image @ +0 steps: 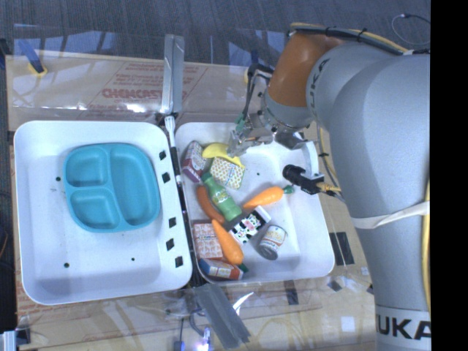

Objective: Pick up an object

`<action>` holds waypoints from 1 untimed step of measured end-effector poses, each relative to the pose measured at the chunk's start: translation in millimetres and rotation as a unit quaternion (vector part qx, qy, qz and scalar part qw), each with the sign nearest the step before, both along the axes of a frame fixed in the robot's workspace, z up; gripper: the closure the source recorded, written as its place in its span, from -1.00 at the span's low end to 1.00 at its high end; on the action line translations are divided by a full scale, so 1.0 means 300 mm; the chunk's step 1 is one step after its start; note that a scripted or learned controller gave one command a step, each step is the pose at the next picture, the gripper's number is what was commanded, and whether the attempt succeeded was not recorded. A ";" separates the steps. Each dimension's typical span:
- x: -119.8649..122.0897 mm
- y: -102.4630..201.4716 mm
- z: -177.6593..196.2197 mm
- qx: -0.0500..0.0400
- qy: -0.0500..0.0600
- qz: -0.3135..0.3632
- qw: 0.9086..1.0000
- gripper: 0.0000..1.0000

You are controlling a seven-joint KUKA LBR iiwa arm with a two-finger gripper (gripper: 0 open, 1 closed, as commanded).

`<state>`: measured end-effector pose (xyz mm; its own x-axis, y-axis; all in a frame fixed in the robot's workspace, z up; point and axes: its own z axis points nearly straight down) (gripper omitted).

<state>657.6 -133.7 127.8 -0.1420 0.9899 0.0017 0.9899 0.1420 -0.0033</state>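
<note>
so the gripper (240, 139) is down over the far end of the right bin (311, 229), sitting right above a yellow banana-looking toy (215, 151). honestly can't tell if the fingers are spread or closed, they're too small and blurry against the white, and nothing is clearly between them. the grey arm with its orange band (292, 68) comes in from the right and covers a big chunk of that side.

the right bin is where all the stuff is piled: a yellow waffle-pattern piece (227, 171) touching the banana, a dark reddish packet (192, 161) just left of it by the bin wall, a green bottle (221, 196) lying tilted over an orange carrot (219, 229), a second carrot (263, 197) angled toward the right, a black and white carton (248, 227), a small can (271, 240) on its side, and a flat red box (207, 241) near the front corner.

the left bin (36, 269) holds a blue divided plate (112, 186), lying flat, well apart from the gripper.
</note>
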 end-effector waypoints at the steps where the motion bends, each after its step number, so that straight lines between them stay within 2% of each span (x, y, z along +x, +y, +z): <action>1: -0.042 -0.080 -0.092 0.000 -0.006 0.070 0.998 1.00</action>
<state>644.9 -157.5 100.2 -0.2788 0.9603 -0.0019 0.9603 0.2788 0.0092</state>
